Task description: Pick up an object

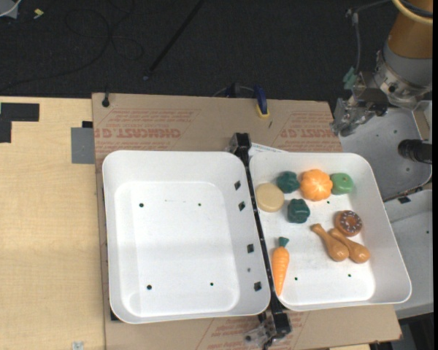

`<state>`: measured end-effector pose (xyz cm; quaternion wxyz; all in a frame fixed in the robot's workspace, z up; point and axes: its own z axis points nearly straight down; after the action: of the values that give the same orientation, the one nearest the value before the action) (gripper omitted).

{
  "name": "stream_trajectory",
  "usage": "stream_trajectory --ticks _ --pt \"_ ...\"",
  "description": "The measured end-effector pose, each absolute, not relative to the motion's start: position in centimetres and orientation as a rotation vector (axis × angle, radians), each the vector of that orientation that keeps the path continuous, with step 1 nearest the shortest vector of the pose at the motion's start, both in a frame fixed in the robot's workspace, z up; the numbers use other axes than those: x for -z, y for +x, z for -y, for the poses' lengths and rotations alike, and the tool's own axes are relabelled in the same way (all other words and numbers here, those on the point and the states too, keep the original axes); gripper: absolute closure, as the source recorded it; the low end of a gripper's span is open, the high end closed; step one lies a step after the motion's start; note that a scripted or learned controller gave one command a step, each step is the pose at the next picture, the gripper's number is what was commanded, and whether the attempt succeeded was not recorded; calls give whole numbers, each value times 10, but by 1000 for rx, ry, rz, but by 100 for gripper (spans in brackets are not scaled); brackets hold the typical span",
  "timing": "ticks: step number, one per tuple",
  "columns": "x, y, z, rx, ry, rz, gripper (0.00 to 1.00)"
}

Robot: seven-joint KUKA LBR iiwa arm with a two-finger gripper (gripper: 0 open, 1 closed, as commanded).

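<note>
Gripper (348, 117) above the right bin's (383, 203) far corner, nothing held.

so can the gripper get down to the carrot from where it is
Probably yes. The carrot lies alone by the right bin's left wall, clear of the other toys, with nothing above it. The gripper hangs beyond the bin's far edge. The wall could crowd one finger.

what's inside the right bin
The right bin holds a carrot, a tan disc, two dark green pieces, an orange, a light green piece, a donut and two drumsticks. Nothing looks covered.
</note>
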<state>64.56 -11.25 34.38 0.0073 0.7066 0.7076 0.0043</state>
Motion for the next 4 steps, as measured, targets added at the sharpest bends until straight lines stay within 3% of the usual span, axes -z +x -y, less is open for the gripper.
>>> stream_trajectory --ticks 2,4 --pt "-530 644 85 -7 2211 -2223 100" --pt "-537 594 216 4 2227 -2220 100"
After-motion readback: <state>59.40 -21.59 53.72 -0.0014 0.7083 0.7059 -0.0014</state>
